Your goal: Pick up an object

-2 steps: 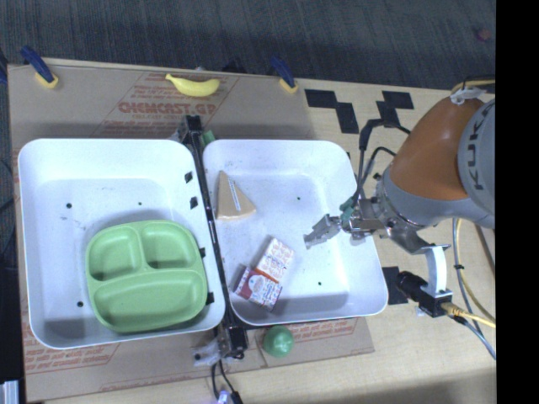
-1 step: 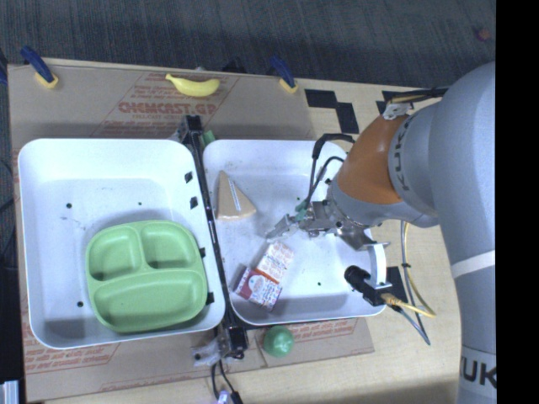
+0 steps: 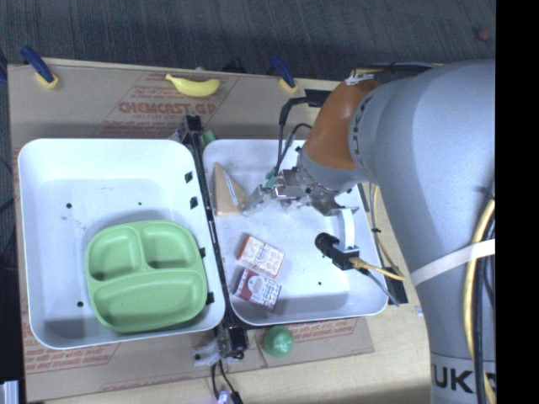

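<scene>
Wedge (image 3: 226, 190) just left of claw (image 3: 268, 194).

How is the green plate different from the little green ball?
The light green divided plastic plate is flat, wide and pale, with three compartments; the small dark green ball is round, tiny and darker. The plate lies inside the left white bin; the ball sits outside the bins on the cardboard. Both are green.

Plate (image 3: 147, 274) in left bin (image 3: 50, 167); two cartons (image 3: 259, 255) in right bin (image 3: 337, 297).
</scene>
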Motion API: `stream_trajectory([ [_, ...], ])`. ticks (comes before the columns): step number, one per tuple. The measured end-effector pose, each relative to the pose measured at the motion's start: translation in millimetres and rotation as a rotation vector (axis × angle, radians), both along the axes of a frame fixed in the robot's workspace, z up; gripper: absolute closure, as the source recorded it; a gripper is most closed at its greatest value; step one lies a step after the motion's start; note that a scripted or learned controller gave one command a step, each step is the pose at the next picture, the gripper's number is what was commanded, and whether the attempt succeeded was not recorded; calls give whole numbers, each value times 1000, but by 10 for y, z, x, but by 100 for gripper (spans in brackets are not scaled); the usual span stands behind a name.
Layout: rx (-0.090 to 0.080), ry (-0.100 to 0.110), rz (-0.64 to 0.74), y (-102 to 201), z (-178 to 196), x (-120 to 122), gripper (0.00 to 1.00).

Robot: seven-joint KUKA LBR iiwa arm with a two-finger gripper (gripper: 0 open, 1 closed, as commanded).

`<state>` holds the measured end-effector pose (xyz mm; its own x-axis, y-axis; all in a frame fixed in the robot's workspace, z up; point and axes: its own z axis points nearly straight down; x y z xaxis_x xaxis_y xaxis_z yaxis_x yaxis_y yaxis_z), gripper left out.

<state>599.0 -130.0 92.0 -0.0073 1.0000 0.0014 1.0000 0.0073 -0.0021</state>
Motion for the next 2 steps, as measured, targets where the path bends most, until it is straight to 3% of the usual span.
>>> stream_trajectory([
  [1,-3,-5,-2,-585,656,585,0],
  [2,0,2,-1,-417,309,-184,0],
])
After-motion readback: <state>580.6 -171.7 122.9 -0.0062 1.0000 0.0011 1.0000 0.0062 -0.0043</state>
